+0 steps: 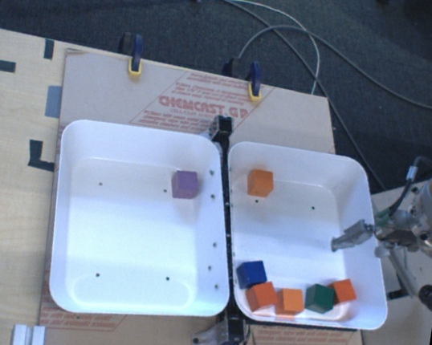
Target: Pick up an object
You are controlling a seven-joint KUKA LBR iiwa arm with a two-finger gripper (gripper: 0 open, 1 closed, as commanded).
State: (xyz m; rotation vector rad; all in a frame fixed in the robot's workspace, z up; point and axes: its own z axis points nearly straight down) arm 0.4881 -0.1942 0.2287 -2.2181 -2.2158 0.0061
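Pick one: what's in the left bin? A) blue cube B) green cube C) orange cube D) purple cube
D: a lone purple cube sits in the left bin, while the blue cube, green cube and orange cubes all lie in the right bin.

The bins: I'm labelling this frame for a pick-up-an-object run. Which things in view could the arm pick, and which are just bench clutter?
Part of the job:
- purple block in the left bin
- lone orange block, blue block, green block and three more orange blocks in the right bin
- gripper

Just lying about:
- two clamps
- cables
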